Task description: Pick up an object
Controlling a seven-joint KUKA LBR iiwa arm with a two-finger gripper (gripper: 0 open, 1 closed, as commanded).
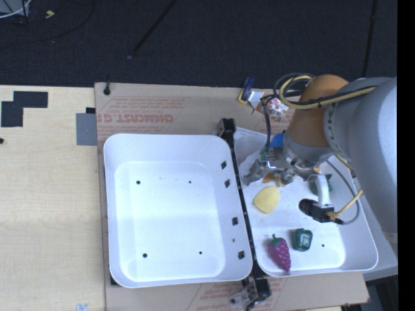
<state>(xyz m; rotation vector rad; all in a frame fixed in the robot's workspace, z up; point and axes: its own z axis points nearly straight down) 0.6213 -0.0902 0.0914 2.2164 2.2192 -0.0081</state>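
Arm [363,128] reaches down into right bin [350,254], jaws [267,171] spread above yellow object [266,200], holding nothing.

Two bins side by side on the bench: left bin [123,173], right bin [356,254]. My gripper [271,173] sits over the right bin's far-left part, lemon-shaped piece [266,200] just in front of it. Grape bunch [279,252] and small can [302,239] near the front edge, side by side, can on the right

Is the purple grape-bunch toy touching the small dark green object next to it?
Apart. The camera view shows a strip of white bin floor between the purple grape-bunch toy and the small dark green object.
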